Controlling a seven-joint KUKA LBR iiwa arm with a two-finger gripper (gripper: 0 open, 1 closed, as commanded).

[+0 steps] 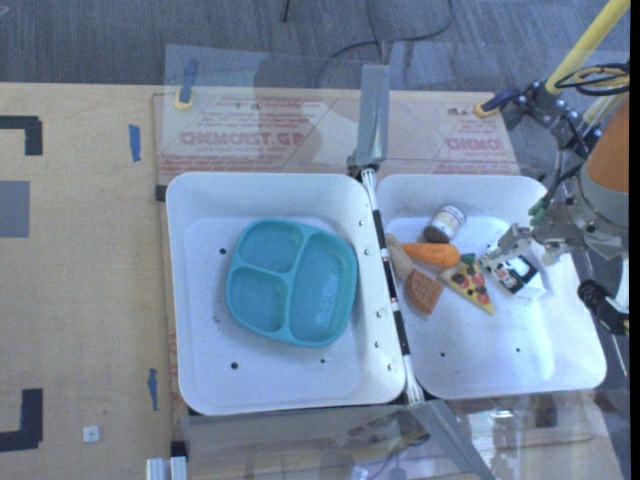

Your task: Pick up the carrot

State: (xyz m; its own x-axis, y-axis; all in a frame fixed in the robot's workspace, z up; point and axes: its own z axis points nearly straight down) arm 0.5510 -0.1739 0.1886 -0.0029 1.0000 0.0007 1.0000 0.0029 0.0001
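1. Carrot [431, 253] is lying flat in the right bin [520, 363], up against that bin's left wall and not lifted at all. So the pick isn't done yet.
2. Gripper [515, 258] is hovering well to the right of the carrot, past the pizza slice toy [470, 286]. Honestly I can't tell if it's open or closed from this angle, and nothing's clearly being held.
3. A small can [445, 222] is sitting just above the carrot, and a waffle-looking piece [423, 291] just below it.
4. What's left, I'm guessing: sliding over to the carrot, dropping down, gripping, lifting.
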